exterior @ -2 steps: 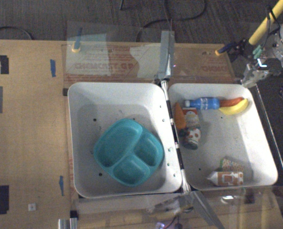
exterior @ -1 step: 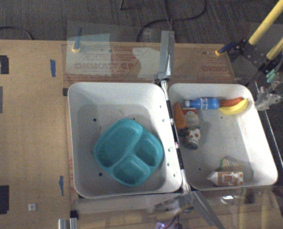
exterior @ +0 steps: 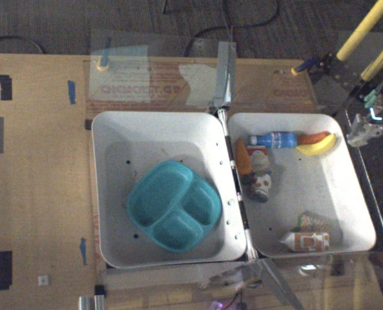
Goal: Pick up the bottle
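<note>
White plastic makes up both bins, and the bottle [exterior: 276, 139] lies on its side near the twelve o'clock wall of the right bin [exterior: 362, 202], a clear body with a blue label and blue cap, its cap end pointing toward nine o'clock. Nothing of the pick-up looks done yet: the bottle rests on the bin floor, and the gripper [exterior: 365, 133] sits out past the bin's three o'clock rim, near its upper corner, apart from everything inside; whether it is open or closed I cannot tell, and nothing shows in its grasp. All of the work is left, by my judgement: travel in over the rim toward nine o'clock, descend, close, lift. Room around the bottle is tight. A red thing [exterior: 315, 137] and a banana [exterior: 318, 146] lie just at its three o'clock end, seemingly touching it, and the bin wall runs close along its twelve o'clock side. At its seven o'clock stand an orange carrot-like piece [exterior: 243, 158] against the divider and a small carton [exterior: 259, 157], with a round can [exterior: 260, 187] below that. The bottle's six o'clock side faces open floor, the widest free stretch in this bin; a small juice box [exterior: 306, 241] and a packet [exterior: 315, 223] lie well apart near the six o'clock wall. The left bin [exterior: 113, 141] holds a teal divided tray [exterior: 173, 205].
</note>
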Robot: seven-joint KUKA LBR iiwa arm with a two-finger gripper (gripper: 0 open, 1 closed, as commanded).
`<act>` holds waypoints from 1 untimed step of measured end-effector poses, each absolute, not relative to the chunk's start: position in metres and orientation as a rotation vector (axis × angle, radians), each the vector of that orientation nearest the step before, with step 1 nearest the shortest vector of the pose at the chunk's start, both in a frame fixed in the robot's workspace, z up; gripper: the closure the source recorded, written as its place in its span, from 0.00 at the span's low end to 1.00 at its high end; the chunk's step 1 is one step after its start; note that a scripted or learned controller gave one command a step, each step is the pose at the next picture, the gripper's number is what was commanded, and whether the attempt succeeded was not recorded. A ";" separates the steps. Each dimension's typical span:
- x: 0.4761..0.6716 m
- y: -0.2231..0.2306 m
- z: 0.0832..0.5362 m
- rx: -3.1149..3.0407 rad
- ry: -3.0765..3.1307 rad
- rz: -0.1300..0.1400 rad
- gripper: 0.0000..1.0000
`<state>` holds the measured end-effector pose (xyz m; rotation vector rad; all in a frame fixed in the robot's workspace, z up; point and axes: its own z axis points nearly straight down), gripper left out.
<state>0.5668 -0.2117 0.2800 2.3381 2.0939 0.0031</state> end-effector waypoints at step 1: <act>0.507 -0.188 0.280 2.381 2.050 0.001 1.00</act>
